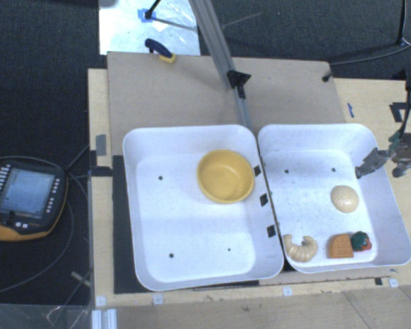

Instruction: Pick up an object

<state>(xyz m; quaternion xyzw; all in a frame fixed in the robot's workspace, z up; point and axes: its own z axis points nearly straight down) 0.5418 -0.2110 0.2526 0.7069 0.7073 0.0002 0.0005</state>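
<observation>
Your right bin (390,214) has a croissant-like piece (300,248) and an orange block (340,246) nearest, a cream ball (344,199) behind, gripper (387,160) over the far right rim, fingers spread and empty; yellow bowl (225,175) in left bin (151,211).

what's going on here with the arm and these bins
A robot arm reaches in from the right, its gripper over the upper right edge of the right bin. It is not holding anything. That bin holds a pale round object, a curled cream piece and an orange block with a small red and green item beside it. The left bin holds a yellow bowl. Nothing has been picked up yet.
</observation>
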